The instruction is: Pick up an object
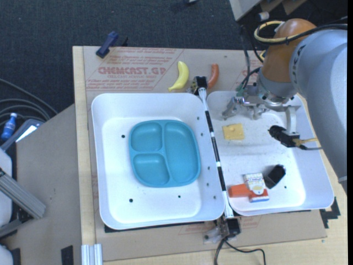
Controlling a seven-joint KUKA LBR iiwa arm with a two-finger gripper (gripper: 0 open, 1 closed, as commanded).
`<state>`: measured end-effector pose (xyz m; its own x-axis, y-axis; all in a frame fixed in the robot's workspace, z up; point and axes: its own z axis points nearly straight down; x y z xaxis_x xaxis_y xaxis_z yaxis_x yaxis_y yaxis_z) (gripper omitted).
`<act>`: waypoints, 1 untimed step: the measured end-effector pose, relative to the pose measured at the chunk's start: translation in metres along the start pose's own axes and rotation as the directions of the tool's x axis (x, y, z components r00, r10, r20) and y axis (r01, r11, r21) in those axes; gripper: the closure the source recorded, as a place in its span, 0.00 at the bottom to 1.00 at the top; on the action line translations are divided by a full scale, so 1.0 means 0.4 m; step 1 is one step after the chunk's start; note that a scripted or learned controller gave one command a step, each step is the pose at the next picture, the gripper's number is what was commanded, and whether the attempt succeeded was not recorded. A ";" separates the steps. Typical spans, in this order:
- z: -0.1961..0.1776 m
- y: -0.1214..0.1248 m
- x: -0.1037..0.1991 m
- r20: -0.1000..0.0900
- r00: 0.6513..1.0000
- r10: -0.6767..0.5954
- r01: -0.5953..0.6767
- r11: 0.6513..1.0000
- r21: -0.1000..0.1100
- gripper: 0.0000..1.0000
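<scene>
Hovering near squarish yellow block (233, 132), no clear long axis: fingers (227, 114) spread, empty.

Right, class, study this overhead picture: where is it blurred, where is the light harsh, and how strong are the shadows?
Camera view: the grey arm at right is blurred, yet the cardboard print reads sharply. Camera view: light is even; the white bins are bright without glare. Camera view: shadows are faint, a soft one under the gripper.

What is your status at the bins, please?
Claw over right bin, far end. Yellow square beside it, lying free. Nothing between them.
</scene>
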<state>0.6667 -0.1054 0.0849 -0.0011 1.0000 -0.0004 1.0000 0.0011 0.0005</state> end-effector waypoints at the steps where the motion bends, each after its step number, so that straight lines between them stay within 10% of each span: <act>1: -0.026 0.002 0.001 0.002 1.000 -0.001 0.001 1.000 -0.003 1.00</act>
<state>0.6675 -0.1052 0.0955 -0.0020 1.0000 -0.0021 1.0000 0.0020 0.0033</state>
